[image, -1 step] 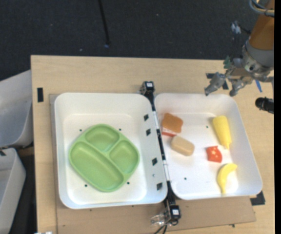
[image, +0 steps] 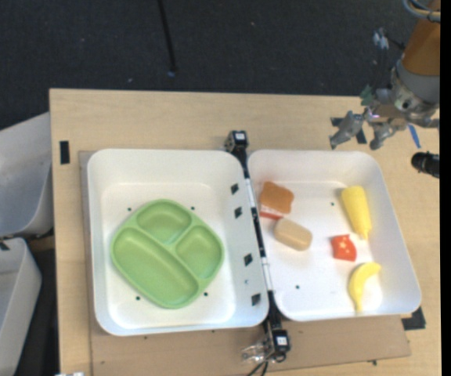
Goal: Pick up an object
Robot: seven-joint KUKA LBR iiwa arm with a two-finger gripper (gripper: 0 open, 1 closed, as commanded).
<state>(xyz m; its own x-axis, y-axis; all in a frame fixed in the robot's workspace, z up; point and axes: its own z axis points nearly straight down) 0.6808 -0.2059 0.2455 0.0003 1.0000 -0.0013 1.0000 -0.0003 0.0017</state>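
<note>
The right bin [image: 390,210] holds an orange block [image: 276,198], a tan bread-like piece [image: 293,234], a small red piece [image: 344,247], a yellow corn-like piece [image: 356,208] and a yellow banana [image: 363,283]. My gripper [image: 364,130] hangs above the bench just beyond the right bin's far edge, apart from all the objects. Its two grey fingers stand spread, with nothing between them.
The left bin [image: 104,210] holds a green divided plate [image: 167,253]. A black-clipped divider [image: 250,225] runs between the two bins. White containers [image: 10,178] sit off the bench's left side.
</note>
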